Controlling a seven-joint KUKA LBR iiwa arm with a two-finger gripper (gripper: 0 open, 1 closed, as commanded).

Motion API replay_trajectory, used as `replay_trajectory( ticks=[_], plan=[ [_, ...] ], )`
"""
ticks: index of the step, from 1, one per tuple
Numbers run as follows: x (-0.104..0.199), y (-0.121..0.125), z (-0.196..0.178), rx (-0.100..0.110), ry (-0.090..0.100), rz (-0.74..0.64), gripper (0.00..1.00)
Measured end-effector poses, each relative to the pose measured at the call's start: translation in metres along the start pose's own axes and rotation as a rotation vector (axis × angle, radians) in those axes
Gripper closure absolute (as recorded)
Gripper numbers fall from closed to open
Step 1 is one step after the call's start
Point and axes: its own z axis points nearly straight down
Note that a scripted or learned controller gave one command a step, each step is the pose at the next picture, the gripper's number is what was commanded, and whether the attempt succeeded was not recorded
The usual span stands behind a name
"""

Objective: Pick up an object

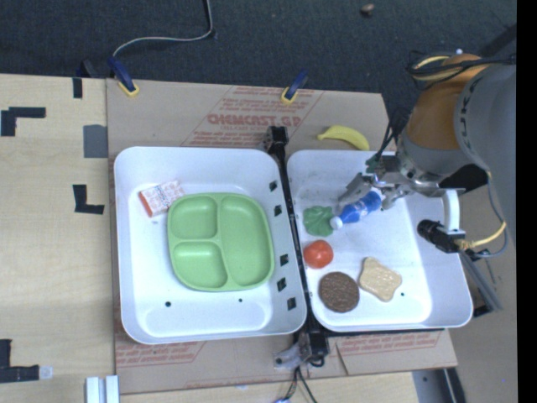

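Observation:
My gripper [370,196] hangs over the back of the right bin [436,313], reaching in from the right. A blue bottle [359,208] with a white cap lies slanted between its fingers, cap pointing down-left, and the gripper is shut on it. The cap end sits next to a green leafy item [317,219]. In front of these lie a red tomato [318,253], a round brown patty [339,291] and a tan bread slice [379,280]. The bottle's upper end is hidden under the gripper.
The left bin [134,309] holds a green divided plate [221,240] and a small red and white packet [159,197]. A yellow banana [344,136] lies on the cardboard behind the right bin. A black divider [285,225] runs between the bins.

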Motion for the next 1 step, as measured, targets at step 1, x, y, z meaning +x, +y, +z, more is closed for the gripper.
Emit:
replay_trajectory(
  ticks=[1],
  plan=[
    [0.0406,0.0531,0.0559,-0.003,0.001,-0.002,0.00]
  ],
)
